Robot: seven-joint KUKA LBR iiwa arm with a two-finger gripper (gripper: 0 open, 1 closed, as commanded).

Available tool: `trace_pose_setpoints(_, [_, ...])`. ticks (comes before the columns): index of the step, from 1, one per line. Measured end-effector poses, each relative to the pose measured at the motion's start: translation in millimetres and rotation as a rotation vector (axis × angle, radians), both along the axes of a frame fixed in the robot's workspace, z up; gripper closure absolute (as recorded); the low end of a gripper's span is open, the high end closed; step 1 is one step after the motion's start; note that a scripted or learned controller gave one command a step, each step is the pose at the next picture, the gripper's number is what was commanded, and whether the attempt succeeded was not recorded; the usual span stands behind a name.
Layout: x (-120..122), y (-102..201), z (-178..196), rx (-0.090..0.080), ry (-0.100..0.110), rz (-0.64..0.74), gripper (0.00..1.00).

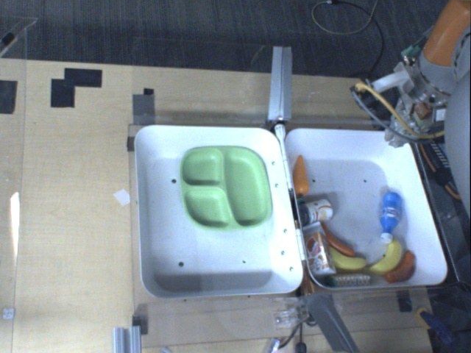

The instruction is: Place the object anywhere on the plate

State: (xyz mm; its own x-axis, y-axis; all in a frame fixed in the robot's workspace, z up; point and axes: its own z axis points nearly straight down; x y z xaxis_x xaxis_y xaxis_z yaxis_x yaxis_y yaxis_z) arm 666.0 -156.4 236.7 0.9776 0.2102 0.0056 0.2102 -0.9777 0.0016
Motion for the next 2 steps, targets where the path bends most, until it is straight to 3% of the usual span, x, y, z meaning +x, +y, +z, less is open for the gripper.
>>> trace_pose_setpoints(1, [-19.9, 83.9, -52.3, 0.001, 0.005, 0.261, 1.0])
trace_pose_setpoints(2, [-21.5, 164.7, -52.2, 0.0, 0.004, 0.498, 1.0])
